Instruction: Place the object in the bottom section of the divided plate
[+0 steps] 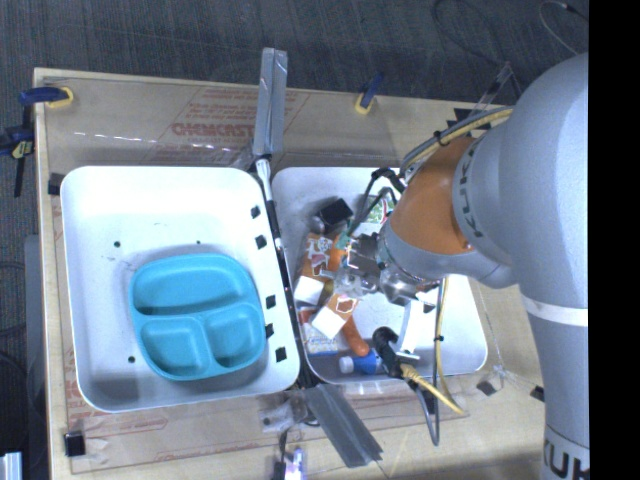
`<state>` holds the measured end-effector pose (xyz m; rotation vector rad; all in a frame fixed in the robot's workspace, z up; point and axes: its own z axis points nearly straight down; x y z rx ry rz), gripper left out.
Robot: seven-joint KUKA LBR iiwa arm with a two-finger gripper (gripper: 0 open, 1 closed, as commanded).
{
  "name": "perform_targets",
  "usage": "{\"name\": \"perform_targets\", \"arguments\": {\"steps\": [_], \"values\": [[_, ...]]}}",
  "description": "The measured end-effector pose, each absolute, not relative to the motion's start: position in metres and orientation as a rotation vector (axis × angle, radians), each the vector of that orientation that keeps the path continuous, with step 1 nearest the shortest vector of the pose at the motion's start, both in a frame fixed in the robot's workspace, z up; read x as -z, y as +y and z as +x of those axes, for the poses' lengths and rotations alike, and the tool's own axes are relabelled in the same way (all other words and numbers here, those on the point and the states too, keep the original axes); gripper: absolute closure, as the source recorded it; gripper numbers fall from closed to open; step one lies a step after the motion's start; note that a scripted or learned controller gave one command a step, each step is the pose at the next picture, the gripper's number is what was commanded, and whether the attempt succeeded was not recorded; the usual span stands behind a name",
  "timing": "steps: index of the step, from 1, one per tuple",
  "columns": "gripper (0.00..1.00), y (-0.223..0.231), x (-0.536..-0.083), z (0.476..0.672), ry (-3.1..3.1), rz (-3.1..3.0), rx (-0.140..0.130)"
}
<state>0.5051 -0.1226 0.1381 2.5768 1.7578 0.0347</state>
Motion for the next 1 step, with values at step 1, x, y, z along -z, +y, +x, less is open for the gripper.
{"name": "perform_targets", "arguments": {"steps": [1], "values": [[1.00,-0.1168,-0.1300,0.5015,1.765,2.544,-0.053]]}}
